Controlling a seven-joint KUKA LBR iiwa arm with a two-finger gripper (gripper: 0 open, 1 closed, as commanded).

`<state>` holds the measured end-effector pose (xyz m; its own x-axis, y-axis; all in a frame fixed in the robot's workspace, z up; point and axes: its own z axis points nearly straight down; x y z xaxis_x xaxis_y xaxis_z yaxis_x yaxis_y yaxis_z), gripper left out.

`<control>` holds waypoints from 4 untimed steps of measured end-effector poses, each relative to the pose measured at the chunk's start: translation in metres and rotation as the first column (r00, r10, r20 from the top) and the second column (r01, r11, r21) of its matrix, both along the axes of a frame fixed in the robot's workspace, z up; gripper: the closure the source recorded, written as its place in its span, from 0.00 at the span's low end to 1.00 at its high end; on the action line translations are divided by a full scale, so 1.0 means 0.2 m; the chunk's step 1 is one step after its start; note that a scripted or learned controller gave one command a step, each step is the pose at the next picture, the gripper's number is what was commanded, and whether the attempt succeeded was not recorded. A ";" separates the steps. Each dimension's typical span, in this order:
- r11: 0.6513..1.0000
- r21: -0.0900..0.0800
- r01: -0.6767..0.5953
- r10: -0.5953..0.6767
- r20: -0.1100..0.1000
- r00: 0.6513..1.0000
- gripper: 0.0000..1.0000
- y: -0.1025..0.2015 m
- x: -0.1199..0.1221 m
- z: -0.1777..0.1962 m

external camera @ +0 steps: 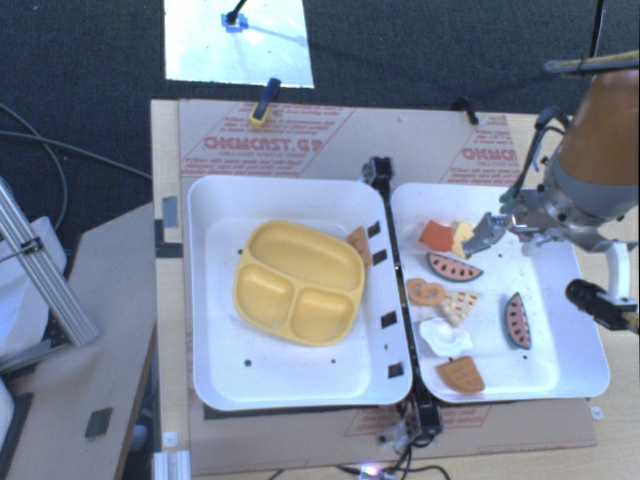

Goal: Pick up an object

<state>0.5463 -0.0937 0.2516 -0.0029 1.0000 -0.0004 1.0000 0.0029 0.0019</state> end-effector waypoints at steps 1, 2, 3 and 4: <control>1.000 0.000 0.003 -0.003 0.001 1.000 0.00 -0.02 -0.26 0.22; 1.000 -0.001 0.006 -0.006 -0.003 1.000 0.00 -0.22 -0.25 -0.87; 1.000 -0.003 -0.003 0.003 0.017 1.000 0.00 -0.17 -0.28 0.00; 1.000 -0.004 -0.001 0.001 0.012 1.000 0.00 -0.24 -0.27 0.54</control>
